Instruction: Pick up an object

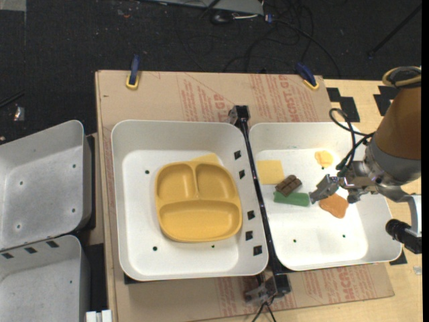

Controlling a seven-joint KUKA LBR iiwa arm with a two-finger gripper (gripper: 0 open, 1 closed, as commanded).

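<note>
Left bin point(134, 180): yellow tray point(198, 203) | right bin point(315, 247): five small pieces

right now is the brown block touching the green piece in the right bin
Touching. The camera view shows the brown block lying against the top edge of the green piece, with no white bin floor visible between them.

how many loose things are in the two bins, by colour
yellow: 3 - tray, flat square, small piece
brown: 1 - block
green: 1 - block
orange: 1 - piece
total: 6
</note>
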